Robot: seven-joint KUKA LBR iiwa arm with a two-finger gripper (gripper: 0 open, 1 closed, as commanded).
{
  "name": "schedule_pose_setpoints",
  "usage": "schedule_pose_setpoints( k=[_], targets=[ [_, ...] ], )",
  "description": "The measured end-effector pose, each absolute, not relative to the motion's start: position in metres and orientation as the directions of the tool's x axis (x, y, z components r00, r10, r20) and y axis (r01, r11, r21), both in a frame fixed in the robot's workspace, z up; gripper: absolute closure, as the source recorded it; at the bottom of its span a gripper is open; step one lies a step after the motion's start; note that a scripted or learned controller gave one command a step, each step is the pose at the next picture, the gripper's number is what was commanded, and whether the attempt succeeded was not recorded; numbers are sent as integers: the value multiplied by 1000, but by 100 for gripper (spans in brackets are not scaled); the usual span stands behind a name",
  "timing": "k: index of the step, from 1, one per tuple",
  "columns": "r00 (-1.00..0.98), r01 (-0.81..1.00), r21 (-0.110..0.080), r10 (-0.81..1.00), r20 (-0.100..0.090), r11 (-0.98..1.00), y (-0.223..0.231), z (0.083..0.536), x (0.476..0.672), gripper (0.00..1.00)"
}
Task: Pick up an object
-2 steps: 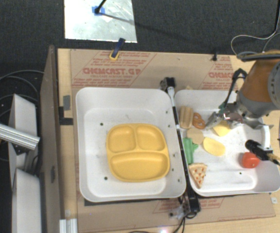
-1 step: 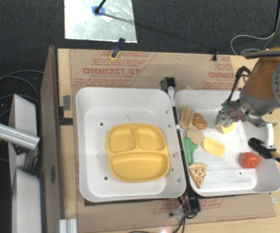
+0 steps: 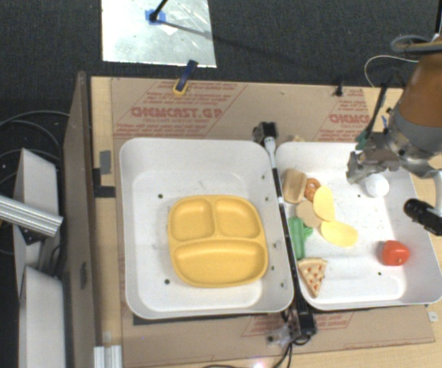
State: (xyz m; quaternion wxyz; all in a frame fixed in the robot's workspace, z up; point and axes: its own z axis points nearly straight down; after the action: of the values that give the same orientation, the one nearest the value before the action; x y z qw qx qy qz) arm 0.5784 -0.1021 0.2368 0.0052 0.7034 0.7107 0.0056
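Claw (image 3: 368, 167) sits low over the right bin (image 3: 417, 290), upper part, just above a white egg (image 3: 376, 184), which looks to be touching or nearly so; can't tell if it's wide or narrow. Egg lies on the bin floor. Also there: tomato (image 3: 394, 253), pizza slice (image 3: 313, 273), yellow chips (image 3: 338, 232), bread (image 3: 293, 183). Left bin (image 3: 140, 205) holds a yellow tray (image 3: 217, 240).
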Motion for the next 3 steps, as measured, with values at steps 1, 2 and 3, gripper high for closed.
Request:
schedule_pose_setpoints(
  k=[1,2,3],
  targets=[
    [-4,1000,3,1000,0,4,-106,228,576,0],
    [3,1000,1,1000,-1,-3,-124,80,558,0],
    [-2,1000,3,1000,0,2,-122,95,560,100]
  ],
)
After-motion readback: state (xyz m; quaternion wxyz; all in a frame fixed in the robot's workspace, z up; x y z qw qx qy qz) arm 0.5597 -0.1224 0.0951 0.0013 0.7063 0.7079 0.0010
